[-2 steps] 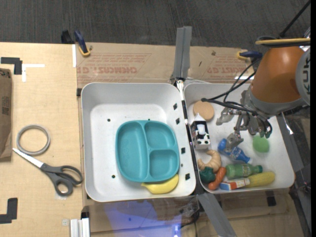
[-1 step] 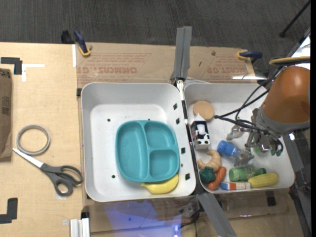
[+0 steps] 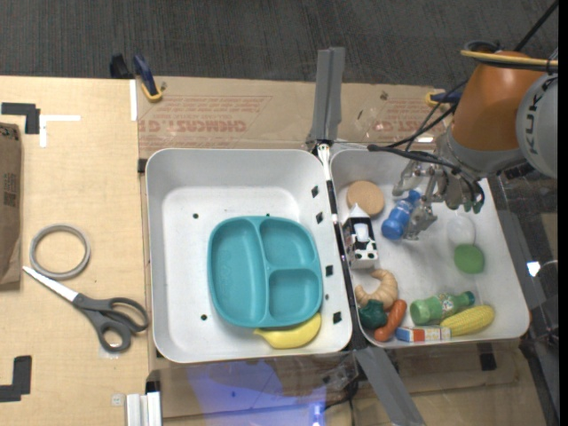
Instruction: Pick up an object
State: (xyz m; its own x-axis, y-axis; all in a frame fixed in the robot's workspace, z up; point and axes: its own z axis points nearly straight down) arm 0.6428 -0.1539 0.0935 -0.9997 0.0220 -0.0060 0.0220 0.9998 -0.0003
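Now the gripper (image 3: 414,209) hangs over the right bin (image 3: 506,264), its jaws clamped on a blue bottle (image 3: 399,217) beside a tan cookie (image 3: 365,198).

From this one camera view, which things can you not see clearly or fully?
- Gripper: blurred; whether it grips the blue bottle cannot be told.
- Banana: mostly hidden under the teal tray.
- Labels on the green bottle and small box: too small to read.
- Brown bag: cut off by the left edge.
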